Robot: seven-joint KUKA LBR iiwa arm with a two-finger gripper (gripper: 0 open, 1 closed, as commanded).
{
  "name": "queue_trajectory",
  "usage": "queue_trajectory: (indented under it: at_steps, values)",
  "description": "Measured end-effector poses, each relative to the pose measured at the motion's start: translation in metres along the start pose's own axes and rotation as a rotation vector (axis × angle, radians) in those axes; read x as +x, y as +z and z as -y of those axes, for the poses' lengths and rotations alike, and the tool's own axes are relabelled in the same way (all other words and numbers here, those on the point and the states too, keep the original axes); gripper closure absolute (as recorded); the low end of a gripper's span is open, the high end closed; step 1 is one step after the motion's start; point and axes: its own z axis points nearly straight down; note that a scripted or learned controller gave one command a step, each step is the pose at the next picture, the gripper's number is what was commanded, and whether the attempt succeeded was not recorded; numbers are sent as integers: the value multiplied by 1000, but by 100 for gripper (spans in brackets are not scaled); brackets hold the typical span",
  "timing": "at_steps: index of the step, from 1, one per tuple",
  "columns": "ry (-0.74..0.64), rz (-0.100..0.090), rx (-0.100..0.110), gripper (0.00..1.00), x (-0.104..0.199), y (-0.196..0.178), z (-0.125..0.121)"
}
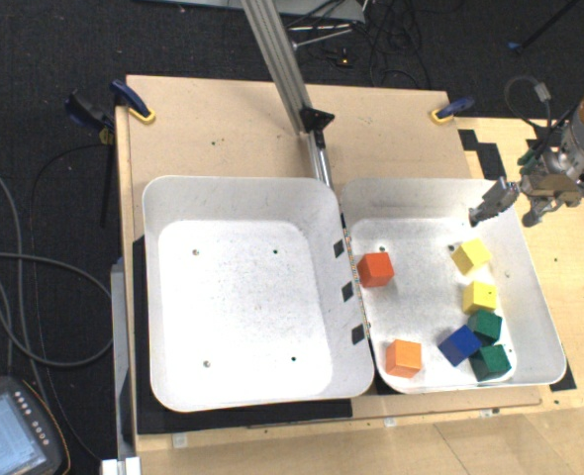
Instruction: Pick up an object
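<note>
Looking at the gripper, we see its two fingers spread apart with nothing between them; it hangs over the upper right corner of the right bin. Nearest below it lies a yellow block, apart from the fingers. A second yellow block sits lower, followed by two green blocks and a blue block clustered near the bin's lower right corner. We find two orange blocks toward the left side. The left bin adjoins it.
</note>
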Motion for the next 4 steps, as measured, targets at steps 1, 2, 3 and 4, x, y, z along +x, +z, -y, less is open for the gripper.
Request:
queue_trajectory:
  at_steps: [1, 2, 3, 4]
  values:
    - [0, 0, 0, 0, 0, 0, 0]
    - [1, -1, 6, 0, 5, 61, -6]
    - [3, 0, 5, 0, 0, 106, -7]
    - [0, -1, 5, 0, 10, 161, -11]
